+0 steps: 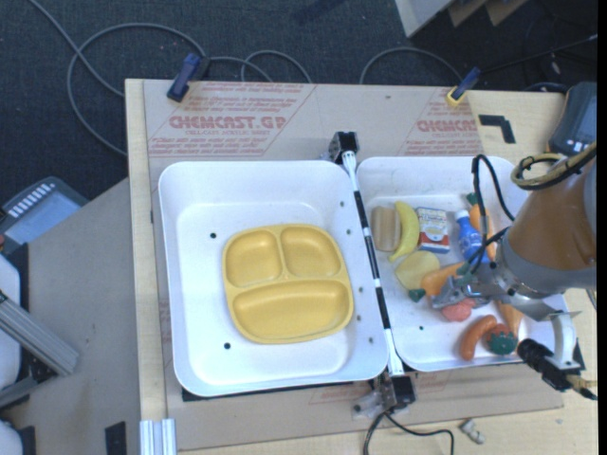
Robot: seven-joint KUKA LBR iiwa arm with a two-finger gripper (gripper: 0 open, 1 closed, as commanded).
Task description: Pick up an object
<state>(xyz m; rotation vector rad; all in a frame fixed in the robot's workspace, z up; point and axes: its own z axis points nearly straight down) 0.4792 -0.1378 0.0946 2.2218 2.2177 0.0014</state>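
The right bin (417,356) holds several toy foods. Among them are a brown bread slice (384,227), a banana (408,227), a small white and red box (433,230) and a blue bottle (468,235). Closer to the front lie a pale yellow fruit (413,271), an orange piece (436,281), a red piece (457,311) and an orange carrot (477,335) with a green top. My gripper (453,294) hangs low in this bin, right over the orange and red pieces. The arm's wrist hides what lies under it.
The left bin (190,207) holds a yellow divided plate (285,282). A black clamp bar (365,254) runs between the two bins. Cables loop over the arm (545,245) at the right bin's right side.
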